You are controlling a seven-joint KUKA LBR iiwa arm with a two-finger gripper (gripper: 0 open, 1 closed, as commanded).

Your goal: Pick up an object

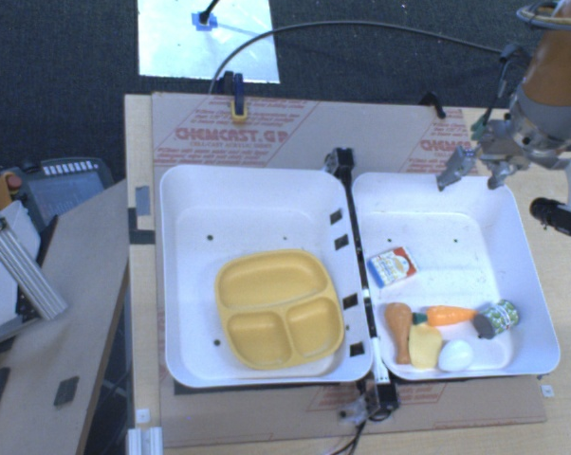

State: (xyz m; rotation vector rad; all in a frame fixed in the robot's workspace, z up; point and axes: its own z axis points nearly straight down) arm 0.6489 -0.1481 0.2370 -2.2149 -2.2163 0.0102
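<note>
My gripper (477,172) hangs open above the far right edge of the right bin (456,230), with nothing between its fingers. Well below it in that bin lie a small red, white and blue carton (392,266), a brown drumstick (398,328), a yellow cheese wedge (424,345), a white egg (455,354), an orange carrot (451,316) and a green-labelled can (497,318), clustered along the near side.
The left bin (257,207) holds a yellow divided plate (279,307). A black clip strip (352,254) runs between the bins. A grey bench corner and a pendant (63,190) sit at the left.
</note>
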